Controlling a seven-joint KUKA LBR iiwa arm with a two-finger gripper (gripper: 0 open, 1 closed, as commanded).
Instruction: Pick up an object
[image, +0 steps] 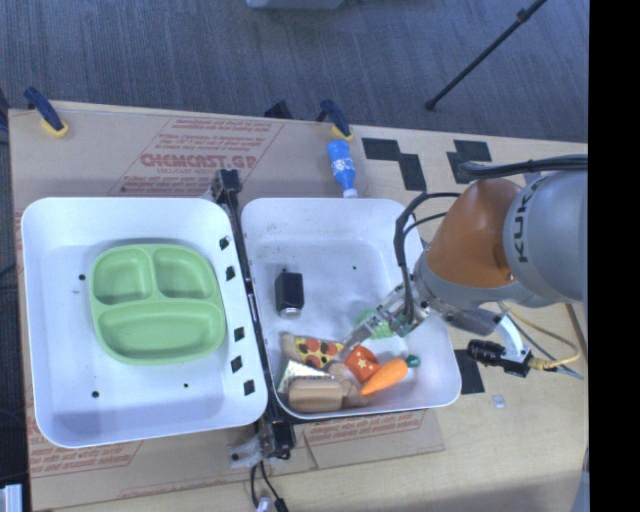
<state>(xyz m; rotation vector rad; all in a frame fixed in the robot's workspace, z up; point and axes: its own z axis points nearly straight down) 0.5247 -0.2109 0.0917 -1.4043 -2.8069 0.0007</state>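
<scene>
Both bins (60, 240) are white; the left one holds a light green divided plate (157, 302). The right bin contains an orange carrot (385, 375) with a green tip, a black block (289, 290), and a yellow pizza slice (312, 350) with red spots. The arm (500, 245) is grey with an orange band.

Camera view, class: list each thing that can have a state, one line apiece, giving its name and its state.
Green divided plate: flat in the left bin, nothing on it.
Black block: lying apart from the pile in the right bin.
Carrot: lying tilted, against the food pile.
Pizza slice: lying flat.
Tool: low over the right bin, above the pile.
</scene>
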